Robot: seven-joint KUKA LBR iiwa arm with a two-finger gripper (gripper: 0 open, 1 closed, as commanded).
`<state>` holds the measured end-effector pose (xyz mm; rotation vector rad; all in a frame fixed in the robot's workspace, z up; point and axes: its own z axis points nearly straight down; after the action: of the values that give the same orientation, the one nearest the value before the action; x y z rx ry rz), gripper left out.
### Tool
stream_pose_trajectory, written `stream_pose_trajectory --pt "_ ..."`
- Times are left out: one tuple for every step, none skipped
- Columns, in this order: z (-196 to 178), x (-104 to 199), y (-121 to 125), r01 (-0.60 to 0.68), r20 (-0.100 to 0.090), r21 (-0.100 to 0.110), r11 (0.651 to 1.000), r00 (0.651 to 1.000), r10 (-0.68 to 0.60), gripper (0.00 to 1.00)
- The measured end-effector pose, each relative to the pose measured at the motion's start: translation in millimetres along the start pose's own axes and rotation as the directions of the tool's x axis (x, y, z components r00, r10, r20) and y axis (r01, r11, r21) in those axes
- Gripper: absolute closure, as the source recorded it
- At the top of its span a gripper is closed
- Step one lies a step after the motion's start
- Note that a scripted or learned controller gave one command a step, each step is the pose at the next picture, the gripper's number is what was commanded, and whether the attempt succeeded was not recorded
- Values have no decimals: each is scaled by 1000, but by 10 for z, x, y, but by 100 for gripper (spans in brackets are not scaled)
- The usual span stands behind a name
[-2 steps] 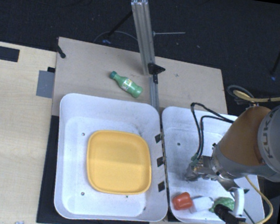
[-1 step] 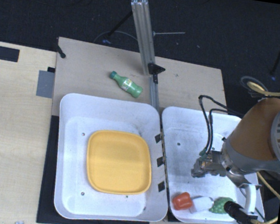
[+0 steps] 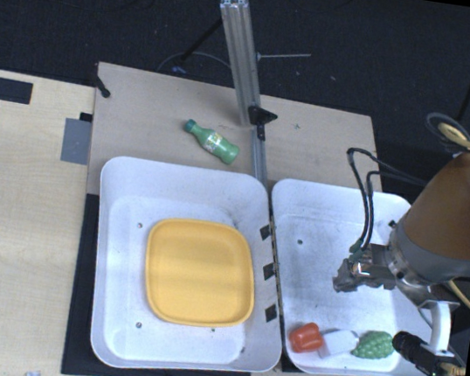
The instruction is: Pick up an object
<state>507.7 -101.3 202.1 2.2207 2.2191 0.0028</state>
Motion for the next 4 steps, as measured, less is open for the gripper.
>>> stream_pose_trajectory --pt "-459 -58 72 0 0 0 1000 1000 0 100" --pt "-936 -64 79 0 0 -1 1000 1000 0 100" --pt "-752 349 142 3 -1 5 1000 1000 -3 100" --pt "-736 898 218 4 -1 4 1000 1000 -4 100"
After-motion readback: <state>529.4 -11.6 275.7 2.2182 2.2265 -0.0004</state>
